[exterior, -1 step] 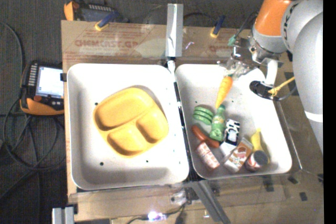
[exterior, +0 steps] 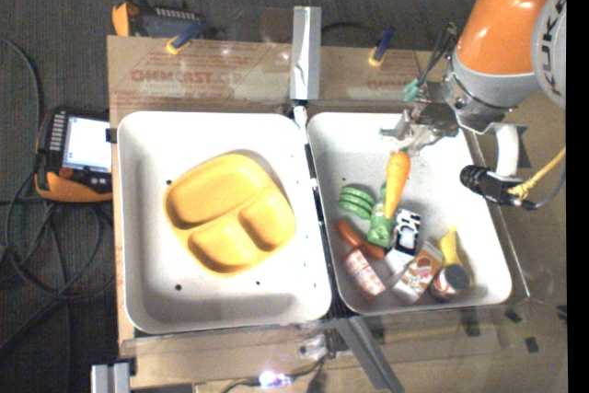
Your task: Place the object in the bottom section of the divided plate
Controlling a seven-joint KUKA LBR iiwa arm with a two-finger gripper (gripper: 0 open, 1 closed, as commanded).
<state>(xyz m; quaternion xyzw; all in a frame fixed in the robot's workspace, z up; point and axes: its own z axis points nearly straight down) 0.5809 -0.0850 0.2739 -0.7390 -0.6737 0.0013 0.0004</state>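
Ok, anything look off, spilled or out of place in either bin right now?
Nothing looks spilled or broken. The yellow divided plate sits askew in the left bin, its sections bare. The toy carrot stands tilted just under the gripper in the right bin, leaning over the cluttered pile.

The hand hangs over the right bin, just above the carrot.

Dark grey ribbed floor mat is crossed by loose black cables — brown cardboard sheet laid behind
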